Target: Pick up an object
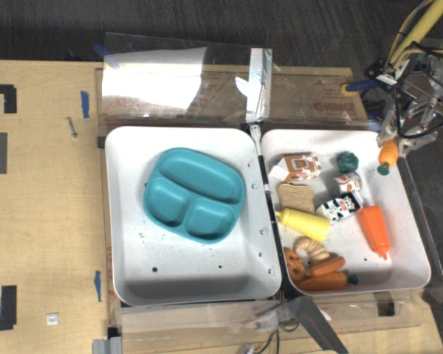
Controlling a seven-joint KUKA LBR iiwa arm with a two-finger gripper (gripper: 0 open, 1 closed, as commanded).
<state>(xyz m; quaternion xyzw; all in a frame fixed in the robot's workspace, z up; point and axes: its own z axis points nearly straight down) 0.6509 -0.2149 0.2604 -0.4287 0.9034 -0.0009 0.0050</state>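
My gripper (393, 144) hangs over the far right corner of the right bin (410, 271), under a tangle of cables. A small orange carrot with a green tip (387, 156) sits between its fingers, level with the bin's rim, and the gripper is shut on it. Lying in the right bin are a larger orange carrot (375, 231), a yellow bottle (303, 223), a slice of toast (297, 196), a black-and-white spotted piece (340, 208), a dark green round piece (346, 161) and a brown-and-white box (301, 166).
The left bin (125, 257) holds a teal divided plate (196, 194). Several orange and brown food toys (321, 265) crowd the right bin's near corner. A clear plastic sheet (177, 87) lies behind the bins. Wooden bench (37, 220) stretches to the left.
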